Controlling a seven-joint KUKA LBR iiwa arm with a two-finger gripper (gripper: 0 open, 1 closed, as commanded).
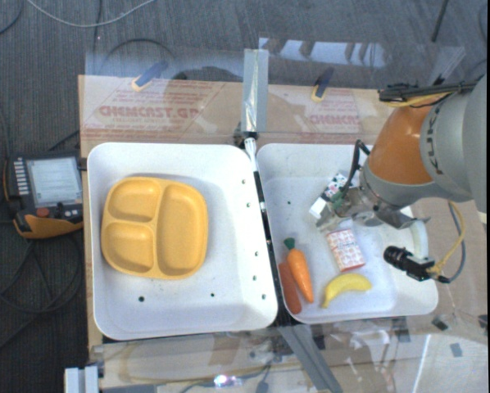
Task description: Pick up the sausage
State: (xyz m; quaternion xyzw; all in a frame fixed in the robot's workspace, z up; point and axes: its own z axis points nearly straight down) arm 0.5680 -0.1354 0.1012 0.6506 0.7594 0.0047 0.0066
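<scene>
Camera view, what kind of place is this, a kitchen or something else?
Probably a robotics lab bench rather than a kitchen: a grey and orange robot arm reaches over two white bins holding toy food like a carrot and banana, with cables on carpet.

Floor (48, 72): dark grey carpet, crossed by loose thin cables.
Worktop (171, 113): brown board with faded red lettering, blue tape strips near far edge.
Pendant (44, 188): lying left of worktop, screen lit.
</scene>
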